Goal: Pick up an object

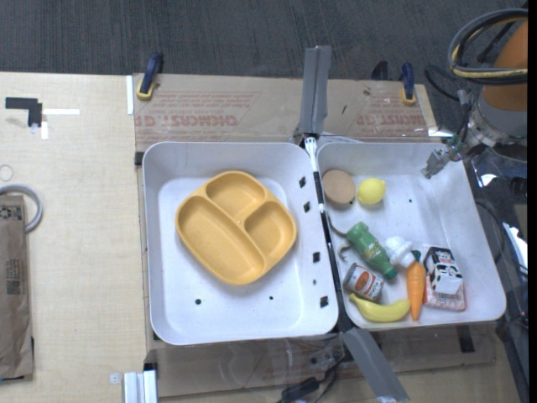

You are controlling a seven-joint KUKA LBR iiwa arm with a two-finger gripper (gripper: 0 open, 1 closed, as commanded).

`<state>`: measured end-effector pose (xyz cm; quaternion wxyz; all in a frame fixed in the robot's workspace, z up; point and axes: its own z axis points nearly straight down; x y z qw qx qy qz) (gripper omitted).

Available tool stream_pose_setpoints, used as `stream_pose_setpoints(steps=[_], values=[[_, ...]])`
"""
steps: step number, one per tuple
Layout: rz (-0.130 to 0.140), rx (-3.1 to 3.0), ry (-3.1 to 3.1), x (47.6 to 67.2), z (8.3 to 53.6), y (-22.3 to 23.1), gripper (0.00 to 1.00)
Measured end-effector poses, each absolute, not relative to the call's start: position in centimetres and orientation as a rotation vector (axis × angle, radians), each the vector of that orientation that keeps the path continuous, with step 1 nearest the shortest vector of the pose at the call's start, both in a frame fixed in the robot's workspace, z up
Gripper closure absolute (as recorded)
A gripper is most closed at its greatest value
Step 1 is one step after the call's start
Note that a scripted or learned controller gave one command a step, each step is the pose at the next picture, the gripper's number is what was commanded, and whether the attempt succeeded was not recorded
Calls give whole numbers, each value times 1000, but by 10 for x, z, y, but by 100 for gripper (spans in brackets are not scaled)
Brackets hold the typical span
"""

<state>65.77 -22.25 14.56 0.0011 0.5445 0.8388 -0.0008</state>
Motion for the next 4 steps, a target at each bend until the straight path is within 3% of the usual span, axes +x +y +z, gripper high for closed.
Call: stream_pose_setpoints(steps=[1,2,3,4], values=[[-2,1473,2775,659,90,-222,100],[-2,1429,2796,660,192,-223,100],[-2,1574,2717,660,228,-223,100],[-2,1548,2736,659,172,-164,100]])
